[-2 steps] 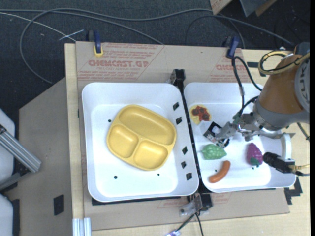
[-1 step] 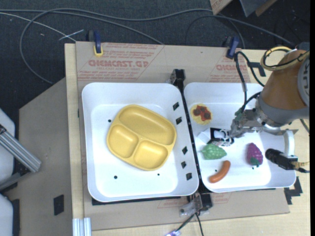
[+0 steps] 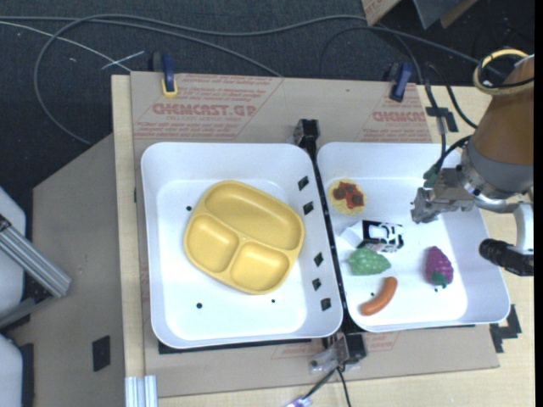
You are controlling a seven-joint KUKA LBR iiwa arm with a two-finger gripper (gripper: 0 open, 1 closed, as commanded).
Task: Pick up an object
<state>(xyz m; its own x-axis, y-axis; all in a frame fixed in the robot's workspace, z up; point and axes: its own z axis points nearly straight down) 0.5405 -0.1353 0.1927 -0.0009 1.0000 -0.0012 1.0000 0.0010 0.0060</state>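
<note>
1. Nearest the camera, in the right bin (image 3: 484,308), lies an orange sausage (image 3: 378,296).
2. Behind it sit a green leafy toy (image 3: 369,262) and purple grapes (image 3: 439,265).
3. Further, a black-white item (image 3: 383,235), then a small pizza (image 3: 348,195).
4. The gripper (image 3: 429,206) hovers over the right bin; its opening I cannot tell.
5. The left bin (image 3: 161,253) holds a yellow divided plate (image 3: 243,236).

Left shallow white plastic bin (image 3: 161,253) holds a yellow three-compartment plastic tray (image 3: 243,236), lying flat near the bin's middle. Black divider strip (image 3: 321,227) runs between the left bin and the right white bin (image 3: 484,299). Both sit on a brown cardboard sheet (image 3: 221,98) printed with red lettering. Two blue clamps at the far edge: left (image 3: 168,73), right (image 3: 400,80). Thin cables (image 3: 76,36) loop over the dark floor beyond.
</note>
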